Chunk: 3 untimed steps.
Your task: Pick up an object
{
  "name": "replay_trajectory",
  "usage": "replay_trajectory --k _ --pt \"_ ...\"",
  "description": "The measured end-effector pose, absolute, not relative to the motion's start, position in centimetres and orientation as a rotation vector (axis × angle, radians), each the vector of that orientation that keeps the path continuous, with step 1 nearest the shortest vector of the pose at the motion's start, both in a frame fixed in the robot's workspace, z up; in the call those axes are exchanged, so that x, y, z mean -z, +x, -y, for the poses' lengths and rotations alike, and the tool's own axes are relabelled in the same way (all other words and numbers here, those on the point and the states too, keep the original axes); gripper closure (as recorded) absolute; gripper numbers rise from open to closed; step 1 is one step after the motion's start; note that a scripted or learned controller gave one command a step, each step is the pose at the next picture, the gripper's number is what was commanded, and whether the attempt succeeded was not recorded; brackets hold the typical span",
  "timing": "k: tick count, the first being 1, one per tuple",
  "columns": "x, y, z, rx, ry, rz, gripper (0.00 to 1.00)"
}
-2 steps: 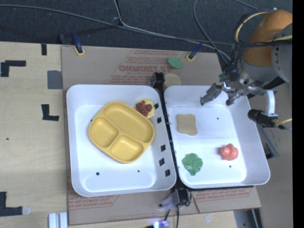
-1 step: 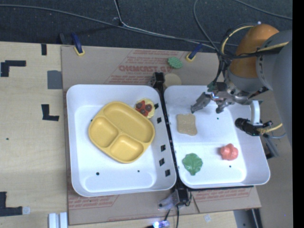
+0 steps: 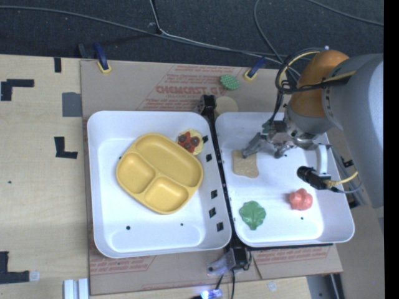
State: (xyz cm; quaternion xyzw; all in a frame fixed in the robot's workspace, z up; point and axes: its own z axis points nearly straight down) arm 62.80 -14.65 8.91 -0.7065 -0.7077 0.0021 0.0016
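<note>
We look down on a worktop with two white bins. In the right bin, the pincer hangs at about two o'clock from a tan cracker-like piece, its fingers spread wide and holding nothing, probably lining up for a grab, though the view is soft. A green piece and a pink piece lie loose nearer us. The left bin holds a yellow divided tray.

A yellow divided tray and a small red-and-yellow item lie in the white left bin. The white right bin holds a tan slice, a green leafy piece and a pinkish-red lump. The arm is grey with an orange band.
</note>
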Motion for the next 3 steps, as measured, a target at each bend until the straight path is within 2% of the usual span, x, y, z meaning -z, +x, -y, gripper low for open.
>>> replay_trajectory --k 1,3 --pt "-10.3 63.0 14.6 -0.002 -2.217 2.225 1.00" --pt "-20.0 64.9 15.1 0.003 -2.222 2.226 1.00"
